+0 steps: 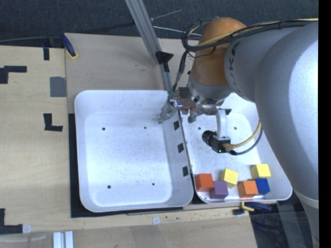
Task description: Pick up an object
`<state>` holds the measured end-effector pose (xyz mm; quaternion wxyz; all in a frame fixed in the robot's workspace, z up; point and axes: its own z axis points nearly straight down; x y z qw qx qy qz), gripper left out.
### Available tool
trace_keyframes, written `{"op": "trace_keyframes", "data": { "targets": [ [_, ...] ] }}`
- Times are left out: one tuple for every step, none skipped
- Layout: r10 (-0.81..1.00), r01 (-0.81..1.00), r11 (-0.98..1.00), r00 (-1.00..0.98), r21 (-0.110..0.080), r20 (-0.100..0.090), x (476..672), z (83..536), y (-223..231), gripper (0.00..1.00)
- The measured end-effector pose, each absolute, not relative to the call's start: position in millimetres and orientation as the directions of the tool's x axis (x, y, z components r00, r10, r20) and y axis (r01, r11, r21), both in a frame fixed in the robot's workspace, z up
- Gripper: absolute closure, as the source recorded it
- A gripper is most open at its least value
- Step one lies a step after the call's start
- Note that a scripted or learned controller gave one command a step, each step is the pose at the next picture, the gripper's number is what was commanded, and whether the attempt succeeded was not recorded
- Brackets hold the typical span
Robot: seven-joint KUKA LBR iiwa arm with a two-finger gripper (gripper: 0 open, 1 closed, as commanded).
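Several small blocks lie along the front of the right bin (243, 125): an orange block (204, 181), a yellow block (230, 176), a purple block (220, 189), a second orange block (248, 188), a blue block (262, 186) and another yellow block (260, 170). My gripper (179, 109) hangs below the orange wrist band (217, 50), over the ridge where the two bins meet near their back edge. It is well behind the blocks and touches none of them. Nothing can be seen held in it.
The left bin (124, 149) lies beside the right one. A slanted metal pole (147, 30) crosses the back of the bench. A black cable fitting (213, 140) dangles under the wrist. The bulky grey arm (289, 97) covers the right side.
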<state>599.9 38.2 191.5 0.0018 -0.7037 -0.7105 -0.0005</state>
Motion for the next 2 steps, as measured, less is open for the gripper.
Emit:
{"op": "trace_keyframes", "data": {
  "targets": [
    [1.0,1.0,0.004,-0.004,-0.008,0.001,518.7,191.3,70.4,0.0],
    [1.0,1.0,0.003,-0.003,-0.005,0.0,521.1,201.0,68.6,1.0]
  ]
}}
